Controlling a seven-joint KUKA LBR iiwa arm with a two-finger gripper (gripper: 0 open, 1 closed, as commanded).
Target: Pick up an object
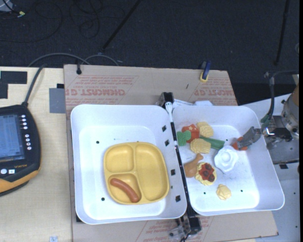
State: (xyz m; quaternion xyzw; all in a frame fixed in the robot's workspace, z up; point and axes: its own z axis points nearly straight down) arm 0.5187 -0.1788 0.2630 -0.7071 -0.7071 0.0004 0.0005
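The small red-orange plastic toy piece (237, 144) lies in the right shallow white bin (265, 198), near its right wall, touching the tool (248, 136) tip on the left. Tool finger state: cannot tell. The grey arm enters low from the right.

Before you, a brown cardboard sheet (141, 87) covers a pale wooden bench (20, 205). Behind it, black cables (65, 19) trail across a dark floor (192, 24).
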